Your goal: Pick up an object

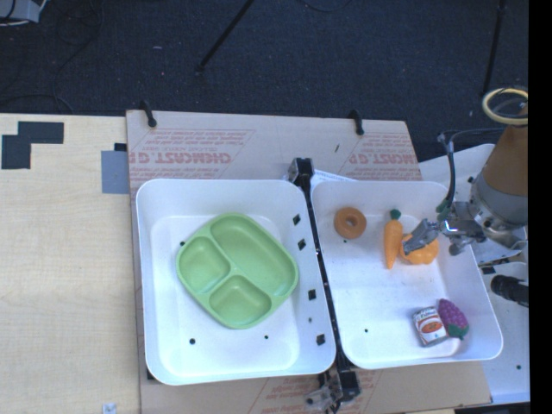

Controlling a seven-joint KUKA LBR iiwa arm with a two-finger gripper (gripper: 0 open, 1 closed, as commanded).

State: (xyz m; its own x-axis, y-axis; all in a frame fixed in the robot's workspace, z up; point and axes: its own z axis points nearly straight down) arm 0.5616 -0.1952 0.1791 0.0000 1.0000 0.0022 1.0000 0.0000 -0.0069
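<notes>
Carrot-shaped orange toy with a green top (393,240) lies in the right white plastic bin (371,335), in its far half, its long axis running near-to-far with a slight lean — the green top points to the far side and the narrow tip to the near side. Just to its right sits a rounded orange toy piece (420,254), touching or almost touching it. The gripper (424,235) hangs over that orange piece, the grey arm with its orange band (507,166) reaching in from the right; whether it is gripping anything cannot be told from this view.

To the left of the carrot, in the same bin, lies a brown ring-shaped doughnut toy (349,222). At the near right corner of this bin are a small white can with a red label (429,326) and, just beside it on the right, a purple bunch-of-grapes toy (454,317); the label's writing is too small to read.

The left white plastic bin (164,335) holds a light green divided plate with three compartments (237,270).

Both bins rest on brown cardboard (259,149) on the table — it bears red print, seen upside down and not surely readable.
</notes>
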